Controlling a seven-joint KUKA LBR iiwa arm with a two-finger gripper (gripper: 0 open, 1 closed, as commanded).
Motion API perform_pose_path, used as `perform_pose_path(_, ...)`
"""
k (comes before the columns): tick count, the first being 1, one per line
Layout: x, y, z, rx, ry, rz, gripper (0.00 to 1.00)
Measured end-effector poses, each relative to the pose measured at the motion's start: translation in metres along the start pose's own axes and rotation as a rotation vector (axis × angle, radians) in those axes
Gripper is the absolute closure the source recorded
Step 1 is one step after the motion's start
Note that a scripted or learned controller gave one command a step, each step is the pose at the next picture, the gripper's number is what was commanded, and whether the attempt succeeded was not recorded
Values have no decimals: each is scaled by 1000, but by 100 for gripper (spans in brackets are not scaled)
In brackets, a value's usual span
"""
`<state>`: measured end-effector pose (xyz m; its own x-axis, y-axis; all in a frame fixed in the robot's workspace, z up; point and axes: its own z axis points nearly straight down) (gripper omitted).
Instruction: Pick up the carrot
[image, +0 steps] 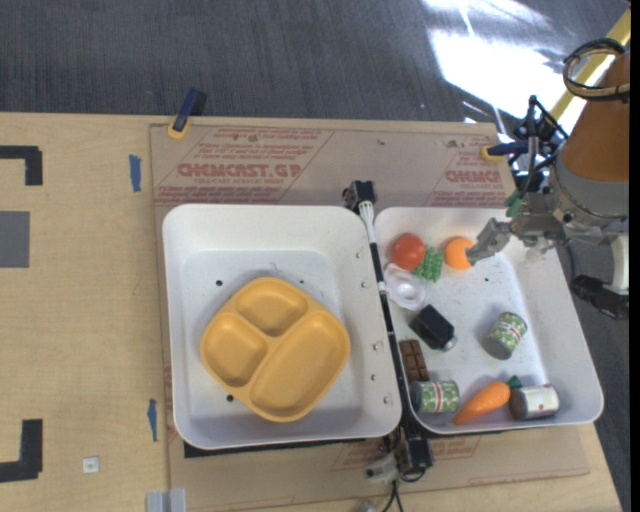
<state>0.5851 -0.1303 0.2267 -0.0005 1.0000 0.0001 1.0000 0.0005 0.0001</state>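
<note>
1. Lying near the front edge of the right bin, the carrot rests at a slant, its orange body between a green-labelled can on its left and a small white-labelled can touching its leafy end.
2. Judging by its look, the carrot is a light, stiff plastic toy with a smooth, tapered body, so it may slip; the thick middle, pinched across its width, seems the best hold, though the 2 neighbouring cans leave little room.
3. The gripper hovers at the far side of the right bin, beside an orange ball and well apart from the carrot. Whether it is spread or closed cannot be told; nothing is seen in its grasp.
4. Counted in the right bin: 1 carrot, 3 cans including a tilted can, 1 red tomato, 1 orange ball, 1 black block, and what may be a chocolate bar.
5. The left bin holds 1 yellow divided plate with 3 compartments.
</note>
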Motion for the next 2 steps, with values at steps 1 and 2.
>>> perform_pose_path(1, -37, 65, 109, 2, 0, -10, 0)
perform_pose_path(2, -50, 75, 143, 32, 11, -753, 0)
